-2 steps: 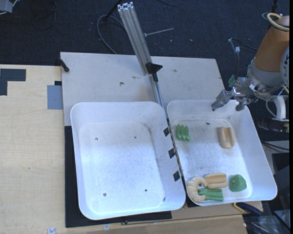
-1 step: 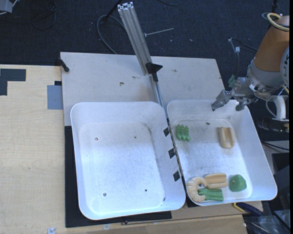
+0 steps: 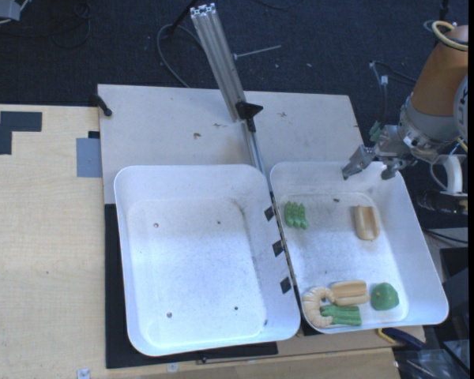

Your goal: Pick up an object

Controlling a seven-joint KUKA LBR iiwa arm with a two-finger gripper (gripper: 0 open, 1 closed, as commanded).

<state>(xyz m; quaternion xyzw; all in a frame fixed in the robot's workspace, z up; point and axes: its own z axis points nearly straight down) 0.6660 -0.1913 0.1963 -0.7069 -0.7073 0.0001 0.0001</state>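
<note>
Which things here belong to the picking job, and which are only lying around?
Belonging to the job:
gripper, open
right bin
green ridged piece
tan block
green round piece
tan roll
green long piece
cream ring

Lying about:
left bin
metal rail
cables

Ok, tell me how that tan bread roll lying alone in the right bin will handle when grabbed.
The bread roll looks like a small toy, so probably light and stiff. Its rounded, smooth-looking sides may slip between fingers. It lies flat and oblong, so it would likelier slide than roll if nudged.

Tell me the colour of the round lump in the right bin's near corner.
Green lump, seen in the camera view.
</note>
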